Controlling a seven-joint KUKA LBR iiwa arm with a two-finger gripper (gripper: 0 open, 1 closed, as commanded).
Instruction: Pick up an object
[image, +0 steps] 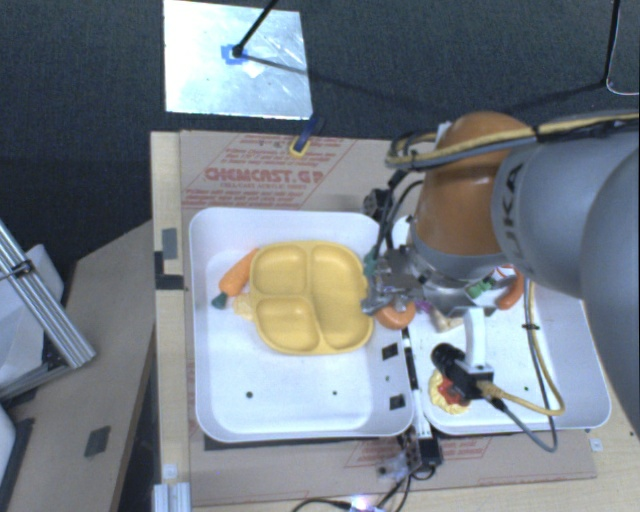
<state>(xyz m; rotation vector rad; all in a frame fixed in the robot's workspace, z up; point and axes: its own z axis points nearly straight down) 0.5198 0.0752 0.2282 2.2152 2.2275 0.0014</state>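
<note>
A yellow divided plate (305, 297) lies in the left bin (290, 410), with an orange toy carrot (236, 273) against its left edge. My gripper (381, 298) hangs low over the plate's right rim, at the wall between the two bins. A small orange object (397, 317) sits right under the gripper; whether it is gripped is hidden. The arm's wrist covers much of the right bin (580, 400).
In the right bin an orange-red piece (513, 291) and a green bit (481, 288) peek out from under the arm. A yellow and red item (448, 397) lies near its front left. Cardboard (265, 172) lies behind the bins.
</note>
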